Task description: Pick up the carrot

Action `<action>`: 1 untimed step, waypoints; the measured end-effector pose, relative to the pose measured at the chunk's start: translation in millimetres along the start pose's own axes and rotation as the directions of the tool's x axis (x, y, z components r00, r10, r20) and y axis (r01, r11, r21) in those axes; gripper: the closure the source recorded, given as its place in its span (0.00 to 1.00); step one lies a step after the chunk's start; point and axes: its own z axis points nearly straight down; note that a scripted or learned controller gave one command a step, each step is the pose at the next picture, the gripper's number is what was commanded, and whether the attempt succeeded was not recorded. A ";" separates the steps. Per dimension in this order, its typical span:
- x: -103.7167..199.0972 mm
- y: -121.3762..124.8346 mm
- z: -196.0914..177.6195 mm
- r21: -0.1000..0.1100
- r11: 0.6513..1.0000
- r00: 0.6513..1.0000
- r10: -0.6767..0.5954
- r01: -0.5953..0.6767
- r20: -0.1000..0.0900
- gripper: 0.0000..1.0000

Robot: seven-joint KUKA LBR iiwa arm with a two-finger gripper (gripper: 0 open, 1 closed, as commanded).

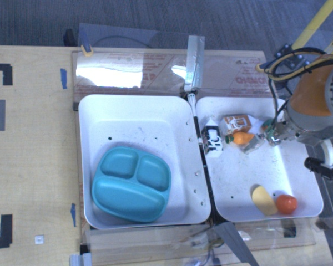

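Observation:
The carrot (242, 138), small and orange with a green top pointing left, lies in the back half of the right bin (299, 170). It rests just in front of a brown box (237, 122). My gripper (260, 138) is low in that bin, right at the carrot's right end. Its tip overlaps or touches the carrot; whether the carrot sits inside it is unclear. The grey arm with its orange band (313, 96) comes in from the right edge.
A white-and-black carton (212, 139) stands by the divider, left of the carrot. A yellow item (262, 199) and a red tomato (287, 203) lie at the right bin's front. The left bin (100, 115) contains a blue divided plate (133, 184).

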 end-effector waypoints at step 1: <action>13.5 54.1 2.3 0.037 0.979 0.979 -0.201 0.202 -0.016 0.00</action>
